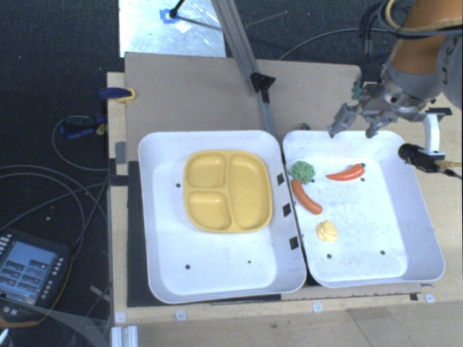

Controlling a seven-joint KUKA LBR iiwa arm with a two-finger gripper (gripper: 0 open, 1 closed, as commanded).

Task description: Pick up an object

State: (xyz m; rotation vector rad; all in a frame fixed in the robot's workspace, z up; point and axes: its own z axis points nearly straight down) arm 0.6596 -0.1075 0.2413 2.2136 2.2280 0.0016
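The gripper is hanging over the far rim of the right bin, near that bin's far-left corner. Its two fingers are standing spread apart, tips pointing down, with nothing between them. The grey arm, with its orange band, is entering from the right above the bench.

Four objects are lying in the right bin, all in its left half:
- A red chili pepper is lying nearest the gripper, toward the near side of it, roughly parallel to the bin's far edge and clear of the fingers.
- A green broccoli floret is sitting close to the bin's left wall, beside the pepper's left end but apart from it.
- An orange sausage is lying at a slant just nearer than the floret; its upper end is touching or almost touching the floret.
- A small yellow object is resting nearer still, toward the bin's middle, farthest from the gripper.

The left bin is carrying a yellow divided plate with three compartments, sitting in the far half of that bin, toward its right edge.
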